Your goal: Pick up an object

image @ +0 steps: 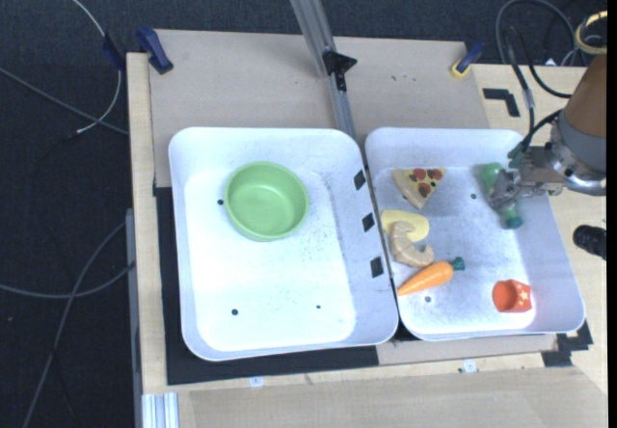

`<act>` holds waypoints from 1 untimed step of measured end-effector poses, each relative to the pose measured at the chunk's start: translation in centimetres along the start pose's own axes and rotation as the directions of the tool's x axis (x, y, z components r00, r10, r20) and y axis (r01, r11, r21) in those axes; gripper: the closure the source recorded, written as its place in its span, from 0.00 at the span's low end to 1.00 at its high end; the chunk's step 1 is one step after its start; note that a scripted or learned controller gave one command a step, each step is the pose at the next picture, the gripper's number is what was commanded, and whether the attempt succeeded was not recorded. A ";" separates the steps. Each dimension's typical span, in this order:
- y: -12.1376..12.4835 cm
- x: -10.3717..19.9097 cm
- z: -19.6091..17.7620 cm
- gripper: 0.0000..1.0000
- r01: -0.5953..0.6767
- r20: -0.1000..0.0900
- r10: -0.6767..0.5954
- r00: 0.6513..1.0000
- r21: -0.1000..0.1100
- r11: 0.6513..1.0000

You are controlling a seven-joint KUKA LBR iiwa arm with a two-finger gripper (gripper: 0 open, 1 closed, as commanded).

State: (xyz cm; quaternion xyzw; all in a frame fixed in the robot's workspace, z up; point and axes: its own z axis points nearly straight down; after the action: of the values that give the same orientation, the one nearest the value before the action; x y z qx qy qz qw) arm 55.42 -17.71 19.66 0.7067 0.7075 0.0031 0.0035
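The right bin (569,291) holds several toy foods. A pizza slice (421,184) lies at its upper left, with a pale yellow piece (405,231) below it and an orange carrot (425,277) with a green top lower still. A red-orange piece (511,296) sits near the front right corner. My gripper (504,195) reaches in from the right at the bin's upper right, down over a green object (490,173). Part of that green object also shows just below the gripper. The gripper body hides how the two meet.
A green bowl (266,200) stands in the left bin (289,320), toward its back. A metal pole (307,2) slants down to the seam between the bins. Cables lie on the dark floor around the bench (241,79).
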 end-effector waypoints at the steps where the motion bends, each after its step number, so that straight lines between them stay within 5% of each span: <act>1: 0.1 0.0 -1.0 1.00 0.001 0.000 -0.001 1.000 0.004 1.000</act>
State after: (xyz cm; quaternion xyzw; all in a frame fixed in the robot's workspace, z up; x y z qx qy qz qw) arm 55.56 -17.69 20.62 0.7065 0.7077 0.0016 0.0022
